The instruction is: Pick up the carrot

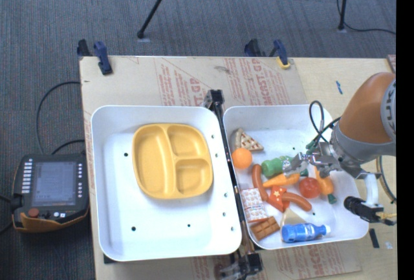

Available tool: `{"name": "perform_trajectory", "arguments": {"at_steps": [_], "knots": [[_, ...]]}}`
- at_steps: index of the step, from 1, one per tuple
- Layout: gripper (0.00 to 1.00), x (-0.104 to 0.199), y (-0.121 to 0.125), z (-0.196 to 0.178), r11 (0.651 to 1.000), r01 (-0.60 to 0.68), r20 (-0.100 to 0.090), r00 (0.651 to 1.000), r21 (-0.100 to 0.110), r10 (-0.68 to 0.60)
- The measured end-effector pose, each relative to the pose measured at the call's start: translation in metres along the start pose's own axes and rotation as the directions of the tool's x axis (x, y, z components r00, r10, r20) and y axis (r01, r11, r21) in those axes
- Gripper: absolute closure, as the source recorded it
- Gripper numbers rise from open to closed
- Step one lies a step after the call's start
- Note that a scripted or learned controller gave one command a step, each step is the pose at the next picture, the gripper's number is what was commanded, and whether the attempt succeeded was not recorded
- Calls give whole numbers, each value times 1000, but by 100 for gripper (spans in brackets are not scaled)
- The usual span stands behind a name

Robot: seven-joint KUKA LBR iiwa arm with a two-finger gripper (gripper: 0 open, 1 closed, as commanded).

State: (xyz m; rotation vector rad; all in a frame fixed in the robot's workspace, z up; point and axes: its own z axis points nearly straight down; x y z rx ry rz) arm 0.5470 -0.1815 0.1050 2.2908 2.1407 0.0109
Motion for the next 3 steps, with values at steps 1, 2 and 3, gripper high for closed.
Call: {"name": "perform_trajectory", "arguments": {"at_steps": [1, 2, 3], "knots": [[0, -21, -24, 7, 983, -184, -14, 983, -13, 184], [0, -15, -49, 8, 890, -456, -11, 890, -9, 456], [0, -12, -64, 11, 985, -174, 1, 985, -9, 174]]}}
